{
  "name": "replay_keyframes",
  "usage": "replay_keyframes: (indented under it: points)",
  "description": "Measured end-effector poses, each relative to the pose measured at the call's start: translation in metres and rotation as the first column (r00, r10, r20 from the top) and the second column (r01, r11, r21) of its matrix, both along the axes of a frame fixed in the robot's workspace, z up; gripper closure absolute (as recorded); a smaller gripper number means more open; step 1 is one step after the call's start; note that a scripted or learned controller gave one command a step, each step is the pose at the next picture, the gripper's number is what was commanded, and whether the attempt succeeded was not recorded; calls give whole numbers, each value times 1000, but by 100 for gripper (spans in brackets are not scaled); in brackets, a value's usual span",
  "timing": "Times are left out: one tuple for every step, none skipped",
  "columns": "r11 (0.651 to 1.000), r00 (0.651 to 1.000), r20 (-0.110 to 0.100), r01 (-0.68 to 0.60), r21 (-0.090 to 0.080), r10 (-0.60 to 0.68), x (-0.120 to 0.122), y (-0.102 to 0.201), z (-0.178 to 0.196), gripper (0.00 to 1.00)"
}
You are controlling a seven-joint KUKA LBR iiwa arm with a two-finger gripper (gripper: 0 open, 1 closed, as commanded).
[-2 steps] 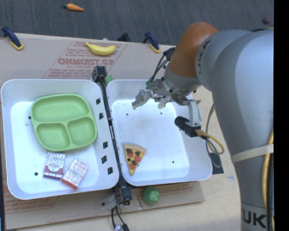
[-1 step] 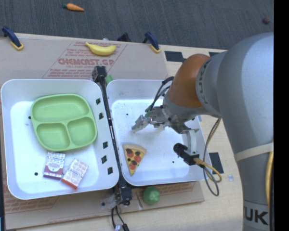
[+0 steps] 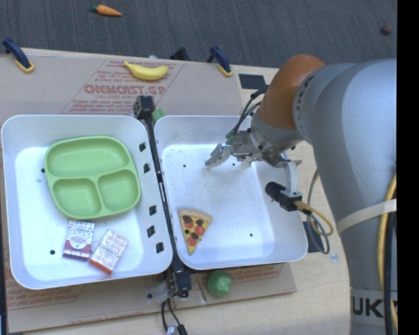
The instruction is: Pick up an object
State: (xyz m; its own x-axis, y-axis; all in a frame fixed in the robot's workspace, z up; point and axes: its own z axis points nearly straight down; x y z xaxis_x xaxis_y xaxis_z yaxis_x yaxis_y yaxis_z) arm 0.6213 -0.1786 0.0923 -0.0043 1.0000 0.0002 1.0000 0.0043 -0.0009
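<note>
A pizza slice (image 3: 193, 229) lies near the front of the right bin (image 3: 265, 246). In the left bin (image 3: 21, 257) sit a green divided plate (image 3: 92, 175) and two small snack packets (image 3: 79, 239) (image 3: 109, 250). My gripper (image 3: 220, 155) hovers over the back part of the right bin, reaching in from the right. Its fingers point left toward the bin's middle, well behind the pizza slice. Nothing shows between the fingers.
A yellow banana (image 3: 146, 69) lies on the cardboard behind the bins. A green ball (image 3: 219, 283) rests on the bench in front of the right bin. An orange carrot (image 3: 108, 10) lies on the floor far back. Clamps hold the cardboard edges.
</note>
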Motion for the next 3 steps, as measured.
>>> replay_keyframes:
  points:
    - [1000, 1000, -2, 0, 1, 0, -39, -27, 21, 0]
    - [1000, 1000, 1, 0, 1, 0, 18, -32, 36, 0]
    - [1000, 1000, -2, -1, 0, 1, -5, -32, 20, 0]
